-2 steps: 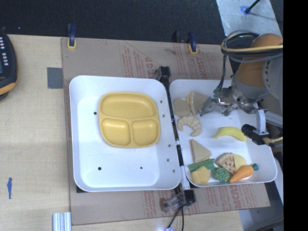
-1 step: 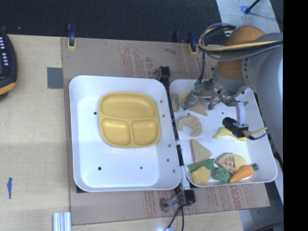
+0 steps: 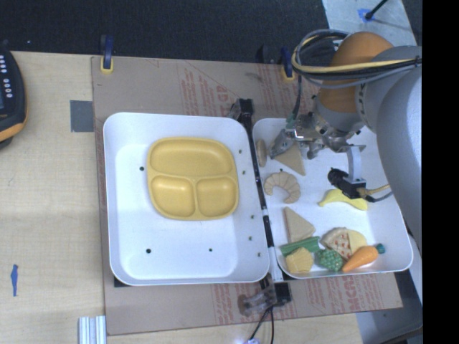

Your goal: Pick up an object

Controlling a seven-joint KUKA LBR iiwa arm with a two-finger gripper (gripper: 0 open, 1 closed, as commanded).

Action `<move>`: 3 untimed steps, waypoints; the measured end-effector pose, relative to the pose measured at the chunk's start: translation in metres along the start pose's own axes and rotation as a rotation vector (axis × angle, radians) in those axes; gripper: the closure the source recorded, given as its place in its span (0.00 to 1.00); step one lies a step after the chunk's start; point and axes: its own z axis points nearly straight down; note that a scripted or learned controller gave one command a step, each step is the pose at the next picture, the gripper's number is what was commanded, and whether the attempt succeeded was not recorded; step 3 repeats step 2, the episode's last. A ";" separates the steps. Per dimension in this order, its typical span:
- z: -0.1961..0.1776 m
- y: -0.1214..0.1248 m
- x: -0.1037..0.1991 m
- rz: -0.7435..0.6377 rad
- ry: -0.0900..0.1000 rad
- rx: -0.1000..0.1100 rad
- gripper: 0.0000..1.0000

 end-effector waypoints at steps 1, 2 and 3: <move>-0.011 -0.003 -0.001 -0.005 0.003 0.019 1.00; -0.132 -0.050 0.069 -0.004 0.003 -0.003 1.00; -0.132 -0.050 0.069 -0.004 0.003 -0.003 1.00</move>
